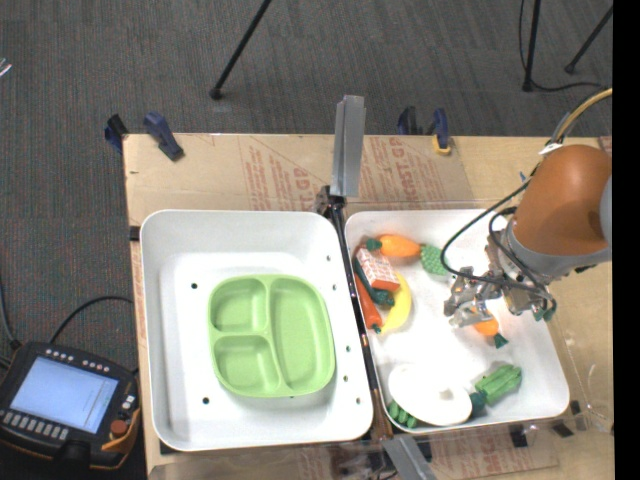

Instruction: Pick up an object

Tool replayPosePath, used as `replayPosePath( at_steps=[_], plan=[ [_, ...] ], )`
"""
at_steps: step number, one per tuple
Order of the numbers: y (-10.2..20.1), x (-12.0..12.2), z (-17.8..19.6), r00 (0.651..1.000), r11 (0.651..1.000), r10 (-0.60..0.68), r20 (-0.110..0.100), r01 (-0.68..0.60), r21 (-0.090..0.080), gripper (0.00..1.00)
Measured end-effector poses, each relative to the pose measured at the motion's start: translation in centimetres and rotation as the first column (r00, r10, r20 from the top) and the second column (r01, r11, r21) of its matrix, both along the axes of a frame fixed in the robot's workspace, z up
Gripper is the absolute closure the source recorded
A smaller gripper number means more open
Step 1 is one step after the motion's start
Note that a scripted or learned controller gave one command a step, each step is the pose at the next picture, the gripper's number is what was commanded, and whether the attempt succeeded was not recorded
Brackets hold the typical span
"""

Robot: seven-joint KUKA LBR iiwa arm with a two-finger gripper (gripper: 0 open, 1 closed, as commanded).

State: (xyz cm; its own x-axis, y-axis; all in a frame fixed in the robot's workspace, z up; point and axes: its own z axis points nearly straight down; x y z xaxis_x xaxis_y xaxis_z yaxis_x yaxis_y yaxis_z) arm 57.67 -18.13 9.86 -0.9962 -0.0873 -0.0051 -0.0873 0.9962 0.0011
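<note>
Far to the left of the claw (478,308) lies the left bin (165,268), which holds a green tray (272,336) with three compartments. We judge it out of play; a reach that far would waste the try. The right bin (440,353) carries the toys. Well left of the claw, against the bin's near wall, a red-and-white box (379,270) lies on a yellow piece (399,308), with a carrot (366,303) beside them. These overlap, so a grasp there could take two at once or slide off the box's flat face. Up and to the claw's left lie an orange toy (399,247) and a green ridged piece (433,259) beside it. Below and to its left sits a white plate (430,393), too flat for an easy grip.

The claw is low in the bin, and a small orange toy (488,328) lies right at its lower right side, touching or nearly so. We cannot tell how the claw is set; cables and metal hide that. We cannot say that it holds anything. The risk, as we judge it, is that the claw sits off to one side of this toy and nudges it away, or pinches only its edge and drops it on the lift. Below and to the right lies a green toy (497,383), near the plate's edge.
</note>
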Motion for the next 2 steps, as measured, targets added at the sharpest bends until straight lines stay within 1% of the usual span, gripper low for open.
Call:
replayPosePath(
  at_steps=[1, 2],
  plan=[
    [7.6, -1.0, 11.5, 0.999, 0.999, 0.032, 0.011, -0.032, -0.002, 1.0],
    [6.0, -4.9, -1.3, 0.993, 0.993, 0.122, -0.006, -0.122, 0.001, 1.0]
  ],
)
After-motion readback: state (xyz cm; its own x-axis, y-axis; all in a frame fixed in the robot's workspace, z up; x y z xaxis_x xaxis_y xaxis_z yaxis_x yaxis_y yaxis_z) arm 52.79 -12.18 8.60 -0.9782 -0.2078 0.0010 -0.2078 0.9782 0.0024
